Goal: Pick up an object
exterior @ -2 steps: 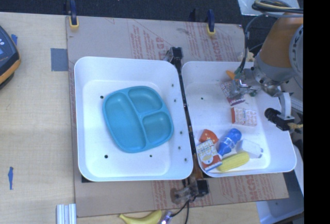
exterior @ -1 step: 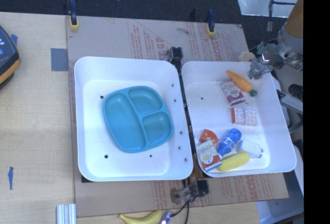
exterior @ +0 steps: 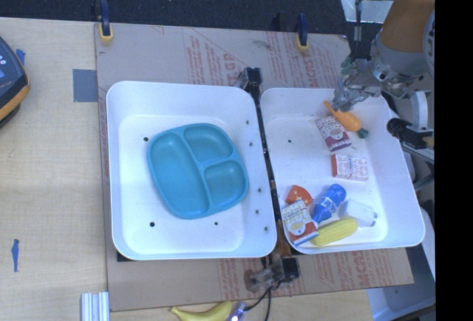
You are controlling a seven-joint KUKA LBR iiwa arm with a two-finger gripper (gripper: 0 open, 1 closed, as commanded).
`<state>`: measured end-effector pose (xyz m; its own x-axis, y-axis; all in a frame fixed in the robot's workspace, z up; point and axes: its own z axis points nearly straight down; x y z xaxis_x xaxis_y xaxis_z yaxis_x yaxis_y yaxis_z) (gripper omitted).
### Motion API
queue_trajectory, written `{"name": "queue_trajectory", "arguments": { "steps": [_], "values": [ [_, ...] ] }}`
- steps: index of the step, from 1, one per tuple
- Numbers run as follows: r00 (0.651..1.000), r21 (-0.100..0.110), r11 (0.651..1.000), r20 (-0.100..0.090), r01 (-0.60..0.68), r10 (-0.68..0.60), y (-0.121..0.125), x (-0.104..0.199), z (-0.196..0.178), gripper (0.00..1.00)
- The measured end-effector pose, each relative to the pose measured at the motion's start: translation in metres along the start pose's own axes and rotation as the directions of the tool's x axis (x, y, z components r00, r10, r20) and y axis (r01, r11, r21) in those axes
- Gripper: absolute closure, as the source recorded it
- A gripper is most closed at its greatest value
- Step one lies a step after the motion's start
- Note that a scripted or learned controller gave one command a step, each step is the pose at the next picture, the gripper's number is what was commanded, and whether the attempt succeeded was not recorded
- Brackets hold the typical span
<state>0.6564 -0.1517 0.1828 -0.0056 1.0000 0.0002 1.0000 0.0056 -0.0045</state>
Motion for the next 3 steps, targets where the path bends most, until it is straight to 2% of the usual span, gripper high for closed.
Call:
{"name": "queue_trajectory", "arguments": {
  "steps": [1, 2, 3],
  "values": [
    [1.000, 0.009, 1.000, -0.007, -0.001, 0.001, -0.001, -0.059, 0.070, 0.00],
    [1.000, -0.002, 1.000, 0.000, 0.000, 0.000, 0.001, 0.039, 0.011, 0.00],
    [1.000, -0.003, 1.000, 0.001, -0.003, 0.003, 0.000, -0.025, -0.023, 0.00]
  ]
}}
